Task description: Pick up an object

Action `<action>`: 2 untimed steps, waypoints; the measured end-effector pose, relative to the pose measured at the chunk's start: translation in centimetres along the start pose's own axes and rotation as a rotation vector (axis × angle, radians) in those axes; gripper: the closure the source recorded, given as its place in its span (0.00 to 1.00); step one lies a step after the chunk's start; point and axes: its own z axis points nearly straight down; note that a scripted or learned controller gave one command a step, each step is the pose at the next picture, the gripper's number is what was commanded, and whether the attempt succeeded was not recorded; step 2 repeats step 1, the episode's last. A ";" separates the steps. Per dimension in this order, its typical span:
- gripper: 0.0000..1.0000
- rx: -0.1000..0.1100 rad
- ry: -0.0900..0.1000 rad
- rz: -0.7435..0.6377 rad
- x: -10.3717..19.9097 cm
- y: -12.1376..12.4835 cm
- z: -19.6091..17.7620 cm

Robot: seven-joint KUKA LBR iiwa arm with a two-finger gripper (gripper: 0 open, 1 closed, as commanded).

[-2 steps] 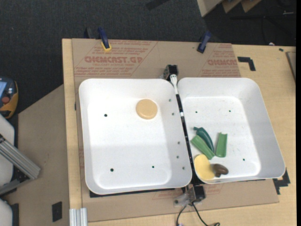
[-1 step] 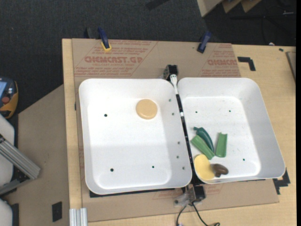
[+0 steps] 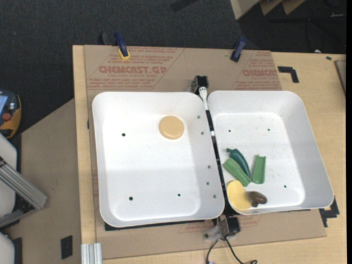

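Disc [image 3: 172, 127]: you find it alone in the left bin [image 3: 110, 164], upper middle
Right bin [image 3: 297, 147]: you see green pieces [image 3: 243, 168], yellow piece [image 3: 237, 196], brown lump [image 3: 257, 198] clustered at near-left corner

The small brown lump [image 3: 257, 198] covers part of the flat yellow disc [image 3: 237, 196] in the right white bin [image 3: 308, 125]. Three green pieces [image 3: 242, 166] overlap there, shapes too small to tell. A blue-and-orange object [image 3: 8, 114] runs off the left edge.

A round tan disc [image 3: 172, 127] lay in the left white bin [image 3: 110, 164]; green pieces [image 3: 242, 166] sat lower right.
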 end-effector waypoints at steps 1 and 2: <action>1.00 0.000 0.000 0.000 0.0 0.0 0.0; 1.00 0.000 0.000 0.000 0.0 0.0 0.0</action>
